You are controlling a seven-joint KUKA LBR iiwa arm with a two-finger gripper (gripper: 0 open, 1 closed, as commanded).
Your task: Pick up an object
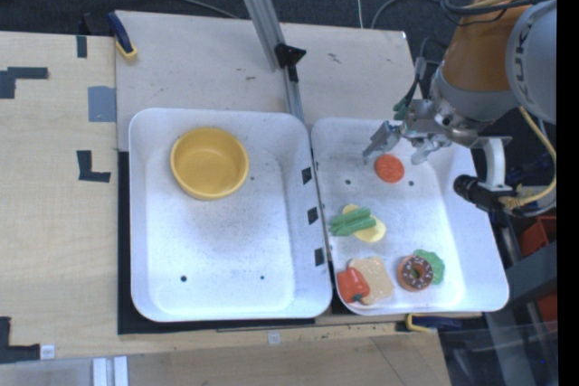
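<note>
We see a small round red-orange piece lying flat on the floor of the right bin, directly beneath the gripper and between its two spread fingers, not touching either that we can tell. Further from the gripper, toward the bin's middle, a green piece rests across a yellow one. Well away, at the near edge, lie a red piece against a tan slab, and a brown ringed donut with a green bit just beside it.
</note>
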